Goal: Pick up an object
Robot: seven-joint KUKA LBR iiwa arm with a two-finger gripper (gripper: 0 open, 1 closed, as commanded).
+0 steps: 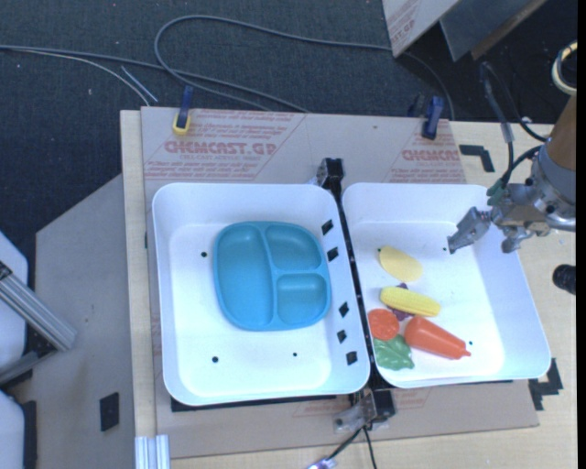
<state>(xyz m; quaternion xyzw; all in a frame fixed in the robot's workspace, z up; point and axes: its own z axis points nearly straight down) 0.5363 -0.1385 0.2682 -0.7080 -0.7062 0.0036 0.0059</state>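
A dark blue-grey carpet [82, 110] covers the floor around the bench. The bench top is a pale board [137, 275] with a sheet printed in red lettering [220, 147] laid on it, held at the far edge by two clamps: one yellow and blue [183, 117], one blue [432, 117]. Thin grey cables [211, 55] loop over the carpet beyond the bench. A cardboard box [417, 20] sits at the top right. A metal rail [32, 307] slants at the left edge
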